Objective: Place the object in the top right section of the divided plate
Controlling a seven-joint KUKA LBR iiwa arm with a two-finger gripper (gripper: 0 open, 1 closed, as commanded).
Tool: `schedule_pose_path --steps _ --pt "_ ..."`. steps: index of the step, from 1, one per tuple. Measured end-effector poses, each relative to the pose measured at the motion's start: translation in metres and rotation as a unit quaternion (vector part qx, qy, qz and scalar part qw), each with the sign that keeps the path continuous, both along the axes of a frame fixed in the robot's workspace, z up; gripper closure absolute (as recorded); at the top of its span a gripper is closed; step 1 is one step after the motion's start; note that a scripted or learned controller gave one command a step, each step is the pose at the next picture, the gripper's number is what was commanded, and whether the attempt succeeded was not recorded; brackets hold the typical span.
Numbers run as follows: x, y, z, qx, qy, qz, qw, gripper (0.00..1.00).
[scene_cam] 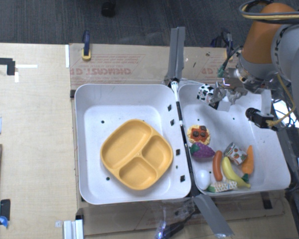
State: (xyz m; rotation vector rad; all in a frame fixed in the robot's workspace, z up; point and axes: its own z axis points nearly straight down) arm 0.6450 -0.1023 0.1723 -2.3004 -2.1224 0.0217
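Toy foods (224, 168) crowd the right bin's (269, 183) five o'clock corner; at its twelve o'clock, the end effector (215, 97) grips a black-and-white toy (205, 92). Yellow divided plate (136, 154) sits in the left bin (89, 133).

Pretty bright, even overhead light, soft shadows only. The white bins (89, 148) look a bit blown out, and the whole shot's slightly soft and grainy.

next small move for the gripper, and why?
Probably carry it left, toward the yellow divided plate in the left bin. The gripper sits high in the right bin beside a black-and-white toy; whether it grips the toy is unclear.
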Motion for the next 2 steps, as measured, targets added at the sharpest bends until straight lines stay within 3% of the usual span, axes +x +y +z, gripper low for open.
schedule_pose_path --steps 1,2 --pt "-0.089 0.063 0.035 -0.0004 -0.006 -0.046 0.9989 1.0" --pt "-0.158 0.119 0.017 0.0006 -0.006 0.047 0.9989 1.0"
